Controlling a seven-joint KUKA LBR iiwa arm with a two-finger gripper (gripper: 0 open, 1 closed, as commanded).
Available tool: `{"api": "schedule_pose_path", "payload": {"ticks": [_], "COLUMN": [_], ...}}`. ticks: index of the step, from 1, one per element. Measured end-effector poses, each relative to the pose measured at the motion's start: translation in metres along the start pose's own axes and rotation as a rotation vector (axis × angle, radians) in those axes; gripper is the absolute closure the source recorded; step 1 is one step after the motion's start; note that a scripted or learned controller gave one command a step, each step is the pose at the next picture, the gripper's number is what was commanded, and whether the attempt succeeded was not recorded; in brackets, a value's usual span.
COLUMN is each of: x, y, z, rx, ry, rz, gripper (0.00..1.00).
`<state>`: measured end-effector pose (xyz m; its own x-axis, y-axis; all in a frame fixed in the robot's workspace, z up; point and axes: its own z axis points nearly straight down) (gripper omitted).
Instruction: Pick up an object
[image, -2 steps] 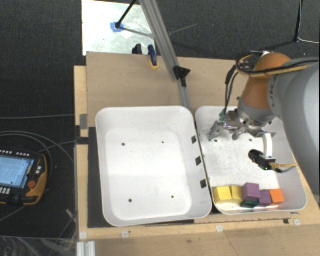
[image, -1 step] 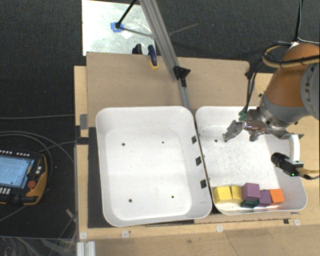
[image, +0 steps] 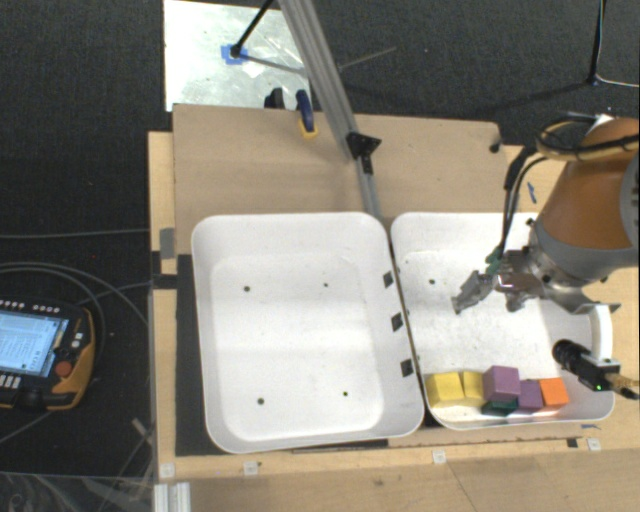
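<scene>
The gripper (image: 478, 292) is hovering over the right bin (image: 440, 245), its fingers looking apart and holding nothing, while the blocks (image: 500, 390) are waiting untouched.

Blocks (image: 498, 389) in right bin (image: 440, 255)
</scene>
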<state>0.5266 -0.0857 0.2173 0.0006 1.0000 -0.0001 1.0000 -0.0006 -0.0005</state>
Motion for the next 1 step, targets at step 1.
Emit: {"api": "schedule_pose_path", "payload": {"ticks": [1], "x": [0.0001], "y": [0.0016], "z": [0.0002], "rx": [-0.002], "ry": [0.0], "rz": [-0.001], "gripper": [0.0]}}
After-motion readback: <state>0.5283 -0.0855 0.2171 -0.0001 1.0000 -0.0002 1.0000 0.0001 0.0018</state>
